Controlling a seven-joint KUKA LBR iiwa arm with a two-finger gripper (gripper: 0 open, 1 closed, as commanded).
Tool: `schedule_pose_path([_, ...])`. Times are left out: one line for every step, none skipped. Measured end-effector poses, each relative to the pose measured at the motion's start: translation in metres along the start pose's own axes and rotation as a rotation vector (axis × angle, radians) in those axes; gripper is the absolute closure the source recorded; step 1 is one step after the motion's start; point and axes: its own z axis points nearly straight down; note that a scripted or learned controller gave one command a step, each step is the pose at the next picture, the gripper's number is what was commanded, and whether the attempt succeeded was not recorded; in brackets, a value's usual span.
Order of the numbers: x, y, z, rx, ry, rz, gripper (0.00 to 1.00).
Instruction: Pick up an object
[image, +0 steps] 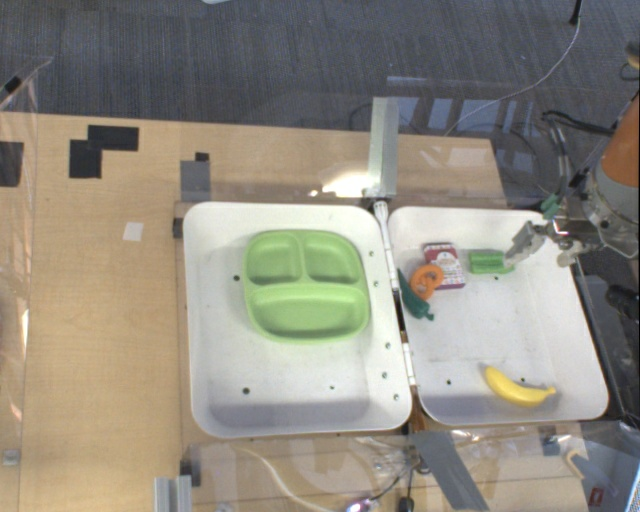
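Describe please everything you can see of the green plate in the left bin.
The green plate is light green, looks like smooth plastic, and has a rounded rectangular shape. Raised ridges divide it into three compartments: two smaller ones on the far side, one wide one on the near side. All three look bare. It lies flat and upright on the floor of the left bin, roughly in the middle, slightly toward the far side, apart from the walls. Nothing touches it except the bin floor.

Two white bins sit on a pale wood bench. The left one holds a lime-green divided plate. The right one holds a yellow banana, a bright green block, a red-and-white packet and an orange-and-teal toy (colours mixed together).
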Motion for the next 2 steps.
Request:
schedule_pose_path([0.022,0.057,0.068,0.001,0.0,0.011,0.0])
schedule_pose_path([0.067,0.087,0.147,-0.001,-0.001,-0.419,0.0])
